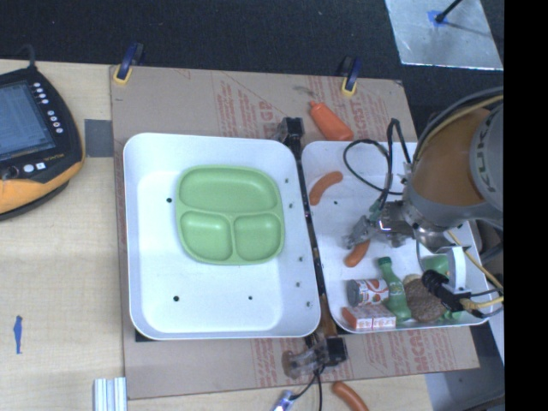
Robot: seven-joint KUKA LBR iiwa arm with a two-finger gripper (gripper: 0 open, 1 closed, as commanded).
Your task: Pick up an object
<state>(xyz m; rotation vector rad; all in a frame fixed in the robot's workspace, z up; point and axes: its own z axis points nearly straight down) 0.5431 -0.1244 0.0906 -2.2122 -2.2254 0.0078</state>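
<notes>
Gripper [366, 232] in the right bin [342, 157], fingers spread, tips just above a carrot [356, 254]; a can [370, 293] lies below it.

Wooden bench [60, 281], brown cardboard sheet [257, 101] clamped on top; dark carpet floor [214, 15] behind.

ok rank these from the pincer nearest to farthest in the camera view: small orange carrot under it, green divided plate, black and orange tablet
1. Small orange carrot, right bin, just below the pincer.
2. Green divided plate, left bin, to the pincer's left in view.
3. Black and orange tablet, far left on the bench.
</notes>
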